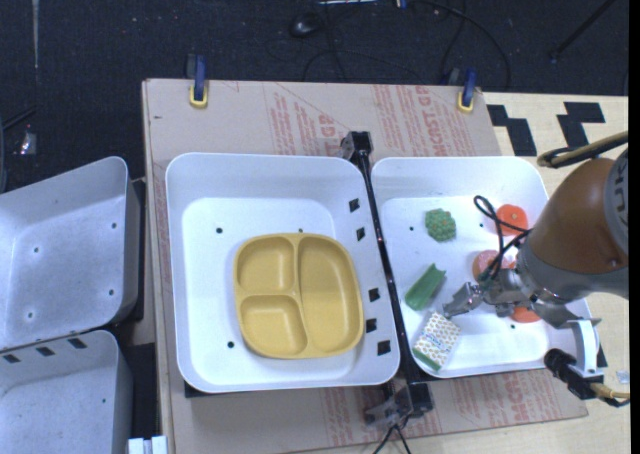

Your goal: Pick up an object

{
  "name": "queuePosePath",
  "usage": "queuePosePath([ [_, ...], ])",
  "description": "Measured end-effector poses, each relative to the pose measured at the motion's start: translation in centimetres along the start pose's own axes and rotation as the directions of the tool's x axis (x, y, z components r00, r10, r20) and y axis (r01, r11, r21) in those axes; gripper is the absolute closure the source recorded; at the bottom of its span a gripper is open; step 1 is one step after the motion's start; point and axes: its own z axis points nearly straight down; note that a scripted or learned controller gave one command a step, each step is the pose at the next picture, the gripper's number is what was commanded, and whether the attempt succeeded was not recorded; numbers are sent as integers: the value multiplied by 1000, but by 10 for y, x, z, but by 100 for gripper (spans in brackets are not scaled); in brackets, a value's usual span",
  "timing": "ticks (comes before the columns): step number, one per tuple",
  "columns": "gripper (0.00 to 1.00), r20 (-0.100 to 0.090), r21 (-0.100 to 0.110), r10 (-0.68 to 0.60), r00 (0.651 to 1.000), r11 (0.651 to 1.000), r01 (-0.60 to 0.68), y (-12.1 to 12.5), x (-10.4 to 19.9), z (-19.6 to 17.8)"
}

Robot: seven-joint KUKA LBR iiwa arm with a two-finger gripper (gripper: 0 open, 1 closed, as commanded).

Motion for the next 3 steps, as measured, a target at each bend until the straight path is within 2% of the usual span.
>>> queuePosePath([
  [1,100,0,-1,1,1000,1000,-1,0,0,-12],
  [3,100,2,-5,-4,1000,1000,4,2,-7,-97],
])
